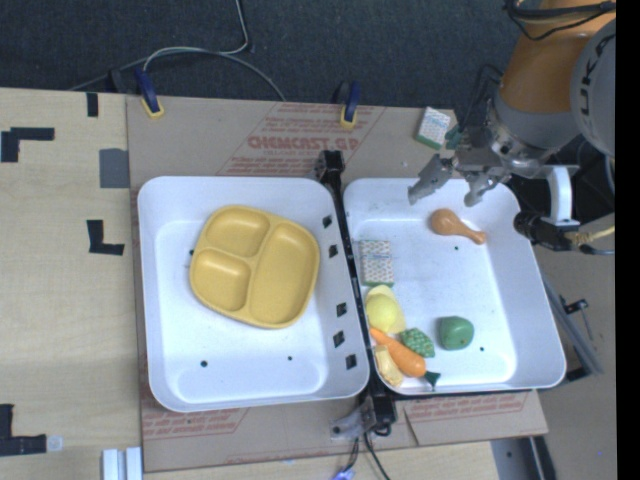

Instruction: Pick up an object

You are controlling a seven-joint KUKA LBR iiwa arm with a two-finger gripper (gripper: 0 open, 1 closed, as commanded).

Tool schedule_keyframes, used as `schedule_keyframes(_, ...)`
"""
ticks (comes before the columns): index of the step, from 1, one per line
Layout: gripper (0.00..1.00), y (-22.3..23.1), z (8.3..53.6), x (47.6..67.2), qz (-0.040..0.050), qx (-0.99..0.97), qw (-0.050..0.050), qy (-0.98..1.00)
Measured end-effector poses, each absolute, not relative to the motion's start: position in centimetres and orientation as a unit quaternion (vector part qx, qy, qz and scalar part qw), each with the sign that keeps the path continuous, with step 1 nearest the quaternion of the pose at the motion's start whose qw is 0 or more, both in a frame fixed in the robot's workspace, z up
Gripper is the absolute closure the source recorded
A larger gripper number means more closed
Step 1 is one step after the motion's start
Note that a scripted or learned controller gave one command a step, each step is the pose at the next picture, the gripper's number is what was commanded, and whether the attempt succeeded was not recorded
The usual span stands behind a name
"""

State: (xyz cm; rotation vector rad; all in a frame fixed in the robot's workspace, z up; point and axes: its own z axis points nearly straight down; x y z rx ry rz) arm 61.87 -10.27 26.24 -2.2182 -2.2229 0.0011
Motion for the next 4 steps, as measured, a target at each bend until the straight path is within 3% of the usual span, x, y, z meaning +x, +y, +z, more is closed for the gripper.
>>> schedule_keyframes(1,0.00,-15.1,20.3,63.2,0.0019,-0.707,0.001,-0.707)
schedule_keyframes(2,0.00,-18.7,13.4,66.7,0.0016,-0.707,0.001,-0.707)
schedule_keyframes(3,0.00,-18.8,8.7,66.9,0.0002,-0.706,-0.002,-0.708)
schedule_keyframes(4,1.00,-18.8,9.7,67.0,0.0006,-0.705,-0.004,-0.709)
